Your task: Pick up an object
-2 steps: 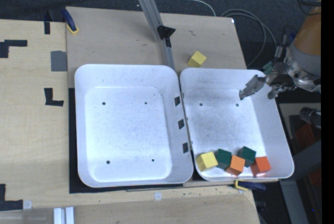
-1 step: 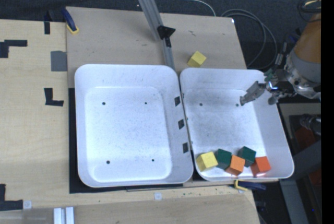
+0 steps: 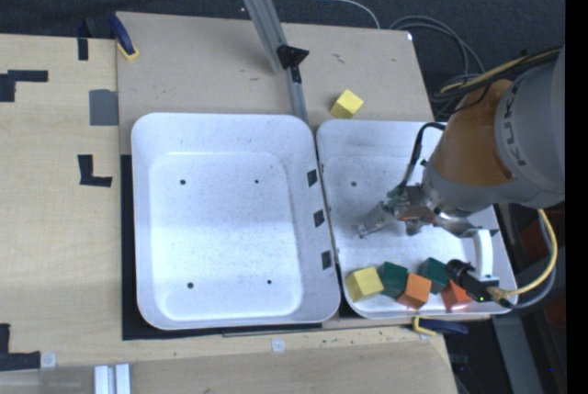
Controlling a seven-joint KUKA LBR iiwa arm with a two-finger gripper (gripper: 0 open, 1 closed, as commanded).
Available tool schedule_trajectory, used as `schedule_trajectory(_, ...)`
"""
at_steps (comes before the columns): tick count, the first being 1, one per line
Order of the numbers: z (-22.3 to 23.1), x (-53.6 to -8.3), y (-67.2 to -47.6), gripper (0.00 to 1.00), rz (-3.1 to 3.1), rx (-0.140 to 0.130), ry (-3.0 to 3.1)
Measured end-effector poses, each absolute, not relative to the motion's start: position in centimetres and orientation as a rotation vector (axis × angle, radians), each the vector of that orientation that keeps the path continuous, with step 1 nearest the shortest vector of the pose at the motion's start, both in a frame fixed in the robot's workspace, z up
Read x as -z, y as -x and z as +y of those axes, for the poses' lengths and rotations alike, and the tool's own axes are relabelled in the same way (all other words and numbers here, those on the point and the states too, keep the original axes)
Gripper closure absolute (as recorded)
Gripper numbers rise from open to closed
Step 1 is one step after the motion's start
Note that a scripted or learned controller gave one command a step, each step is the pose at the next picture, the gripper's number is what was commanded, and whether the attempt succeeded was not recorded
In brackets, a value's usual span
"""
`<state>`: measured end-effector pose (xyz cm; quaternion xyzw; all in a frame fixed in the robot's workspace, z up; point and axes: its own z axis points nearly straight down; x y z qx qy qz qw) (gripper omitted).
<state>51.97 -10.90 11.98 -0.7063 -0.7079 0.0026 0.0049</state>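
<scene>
Gripper (image 3: 375, 222) hovering mid-right over bare floor of right white bin (image 3: 367, 153); jaw state unreadable. Risking empty closure: yellow block (image 3: 365, 282), green block (image 3: 395, 275), orange block (image 3: 416, 290) sitting lower right, apart.

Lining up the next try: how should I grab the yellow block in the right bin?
Grip the yellow block across its near and far faces, coming straight down. The green block crowds its right side and the bin wall its left.

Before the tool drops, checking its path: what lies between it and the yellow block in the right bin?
In the camera view, only bare white bin floor lies between the tool and the yellow block. The green block sits beside that stretch.
</scene>
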Motion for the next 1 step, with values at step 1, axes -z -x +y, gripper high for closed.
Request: schedule_trajectory(1, -11.1, -13.38, -52.16, 1.0, -2.221, -0.003, 2.218)
